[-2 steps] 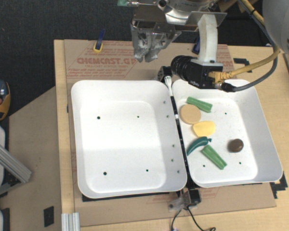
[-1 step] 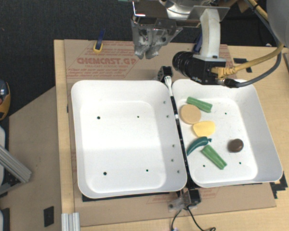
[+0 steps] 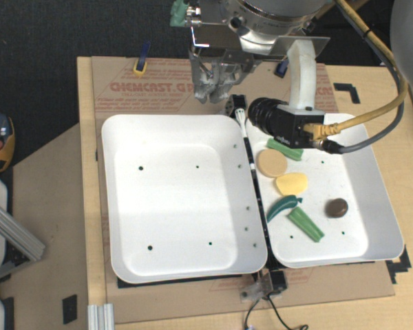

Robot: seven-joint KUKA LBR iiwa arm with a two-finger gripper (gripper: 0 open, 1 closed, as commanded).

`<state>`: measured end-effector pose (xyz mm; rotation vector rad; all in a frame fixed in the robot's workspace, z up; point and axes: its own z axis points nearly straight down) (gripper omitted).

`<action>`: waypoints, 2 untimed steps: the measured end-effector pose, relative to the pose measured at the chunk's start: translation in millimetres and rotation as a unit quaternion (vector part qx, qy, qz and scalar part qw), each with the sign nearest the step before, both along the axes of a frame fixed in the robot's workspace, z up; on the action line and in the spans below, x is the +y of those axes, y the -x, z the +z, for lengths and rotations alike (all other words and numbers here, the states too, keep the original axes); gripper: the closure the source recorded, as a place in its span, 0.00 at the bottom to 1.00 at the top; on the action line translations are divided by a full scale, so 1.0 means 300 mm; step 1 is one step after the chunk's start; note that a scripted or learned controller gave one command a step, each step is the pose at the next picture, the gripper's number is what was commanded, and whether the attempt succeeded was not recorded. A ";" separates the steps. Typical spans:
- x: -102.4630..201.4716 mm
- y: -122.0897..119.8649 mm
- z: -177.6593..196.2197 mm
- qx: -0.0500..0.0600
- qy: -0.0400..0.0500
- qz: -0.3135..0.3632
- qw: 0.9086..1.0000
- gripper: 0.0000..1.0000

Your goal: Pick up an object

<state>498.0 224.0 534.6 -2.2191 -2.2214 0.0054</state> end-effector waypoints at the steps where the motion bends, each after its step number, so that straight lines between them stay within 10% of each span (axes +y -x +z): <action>1: 0.001 -0.057 0.001 -0.003 -0.001 -0.001 1.000 1.00; 2: 0.004 -0.056 0.038 -0.005 -0.002 0.000 1.000 1.00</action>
